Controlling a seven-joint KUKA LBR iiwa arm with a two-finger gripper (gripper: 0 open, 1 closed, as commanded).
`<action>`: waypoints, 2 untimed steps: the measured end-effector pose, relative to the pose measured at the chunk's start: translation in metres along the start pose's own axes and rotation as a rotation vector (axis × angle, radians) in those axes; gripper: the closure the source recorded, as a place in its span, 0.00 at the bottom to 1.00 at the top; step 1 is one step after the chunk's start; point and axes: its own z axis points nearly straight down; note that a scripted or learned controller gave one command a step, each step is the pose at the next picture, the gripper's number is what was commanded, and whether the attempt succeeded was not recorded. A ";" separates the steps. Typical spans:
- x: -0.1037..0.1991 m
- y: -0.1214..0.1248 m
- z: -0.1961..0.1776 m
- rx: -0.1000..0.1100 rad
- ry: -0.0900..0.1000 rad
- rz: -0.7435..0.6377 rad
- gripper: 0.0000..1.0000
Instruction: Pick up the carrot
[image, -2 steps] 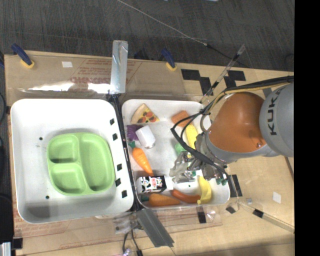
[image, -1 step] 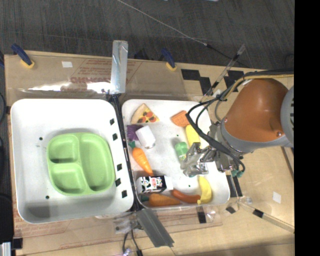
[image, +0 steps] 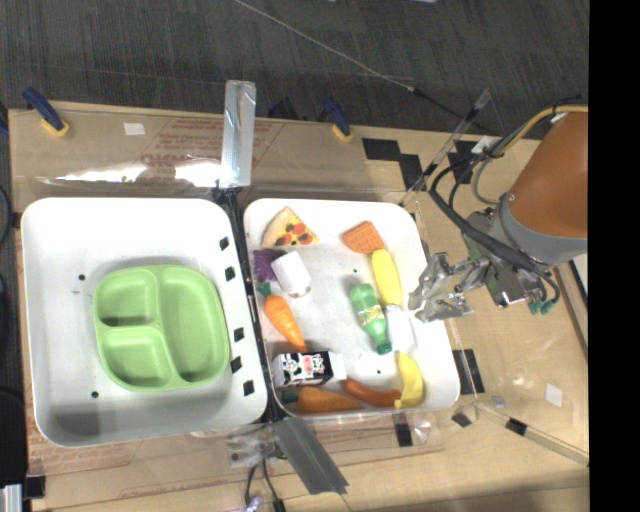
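Orange carrot (image: 283, 319) well apart from the claw (image: 437, 296), bin's far side.

under me is a brown bench (image: 520, 400) with black square marks near its far and near right parts. two shallow white bins sit directly on it side by side, touching along their inner walls: the left bin (image: 40, 300) and the right bin (image: 440, 370). blue clamps (image: 46, 112) grip its far edge, and a strip of silvery tape (image: 238, 135) runs from that edge to the seam between the bins.
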 end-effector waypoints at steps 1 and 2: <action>0.006 0.002 -0.050 0.001 -0.002 -0.262 1.00; 0.003 0.002 -0.070 -0.002 0.000 -0.549 1.00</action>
